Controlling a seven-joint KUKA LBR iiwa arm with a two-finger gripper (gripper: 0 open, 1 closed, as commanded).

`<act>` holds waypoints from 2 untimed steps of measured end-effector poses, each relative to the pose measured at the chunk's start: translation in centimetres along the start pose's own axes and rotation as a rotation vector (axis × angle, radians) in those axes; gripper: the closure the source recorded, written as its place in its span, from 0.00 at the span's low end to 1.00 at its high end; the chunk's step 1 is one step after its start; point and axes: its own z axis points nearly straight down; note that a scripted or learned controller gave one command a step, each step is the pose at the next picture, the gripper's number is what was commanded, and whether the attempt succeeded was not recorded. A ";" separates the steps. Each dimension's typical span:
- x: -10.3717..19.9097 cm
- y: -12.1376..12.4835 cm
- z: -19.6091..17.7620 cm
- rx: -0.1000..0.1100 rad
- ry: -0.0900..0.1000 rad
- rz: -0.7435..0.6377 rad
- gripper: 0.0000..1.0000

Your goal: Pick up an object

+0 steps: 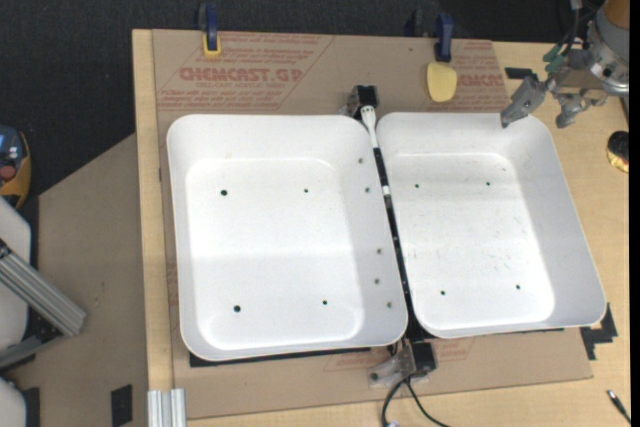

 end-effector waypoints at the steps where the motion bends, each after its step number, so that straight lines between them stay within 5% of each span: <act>1: -2.4 -5.6 -29.9 -0.022 -0.009 0.002 0.00; 2: 8.6 -4.9 -26.0 0.003 0.003 -0.010 0.00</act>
